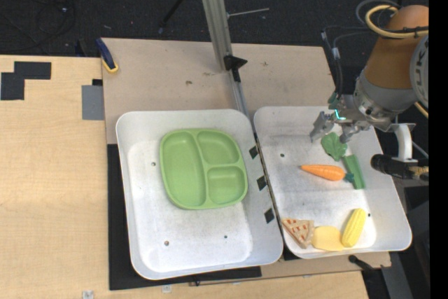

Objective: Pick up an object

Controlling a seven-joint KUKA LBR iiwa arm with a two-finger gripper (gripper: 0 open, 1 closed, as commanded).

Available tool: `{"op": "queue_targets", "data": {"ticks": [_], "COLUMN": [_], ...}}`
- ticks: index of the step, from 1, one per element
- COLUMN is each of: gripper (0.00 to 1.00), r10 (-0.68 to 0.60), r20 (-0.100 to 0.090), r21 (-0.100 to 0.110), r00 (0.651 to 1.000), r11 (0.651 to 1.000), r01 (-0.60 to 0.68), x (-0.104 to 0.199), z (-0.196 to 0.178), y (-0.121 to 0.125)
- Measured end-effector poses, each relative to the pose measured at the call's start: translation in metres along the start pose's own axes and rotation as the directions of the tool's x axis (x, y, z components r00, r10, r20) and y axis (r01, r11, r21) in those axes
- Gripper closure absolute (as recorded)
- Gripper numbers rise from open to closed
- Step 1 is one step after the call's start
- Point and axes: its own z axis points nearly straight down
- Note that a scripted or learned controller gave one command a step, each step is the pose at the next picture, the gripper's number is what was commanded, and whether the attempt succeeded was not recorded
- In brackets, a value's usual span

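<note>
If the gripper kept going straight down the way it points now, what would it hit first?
Most likely the green toy vegetable just under the gripper in the right bin; depth is hard to judge from this angle.

Green plate [204,169], orange carrot [323,171], yellow corn [353,227], white bins [140,220]

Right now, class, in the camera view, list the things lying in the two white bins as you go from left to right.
Green divided plate in the left bin → in the right bin, pizza slice → yellow lemon-like piece → corn cob. The carrot and the green vegetable overlap these in left-to-right order, so they are left out.
</note>
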Motion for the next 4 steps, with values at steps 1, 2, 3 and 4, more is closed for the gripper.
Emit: {"op": "queue_targets", "data": {"ticks": [1,2,3,4], "gripper": [0.0,0.0,0.0,1.0], "r10": [0.0,0.0,0.001,0.002], "r20": [0.0,-0.001,0.001,-0.001], "r21": [-0.003,0.003,-0.007,-0.01], "r00": [1.0,1.0,1.0,1.0], "r11": [1.0,1.0,1.0,1.0], "r01": [0.0,0.0,-0.001,-0.002], "x": [0.0,0.0,0.0,0.0], "z": [-0.001,0.059,0.108,0.096], "y": [0.001,-0.009,-0.007,-0.006]}}
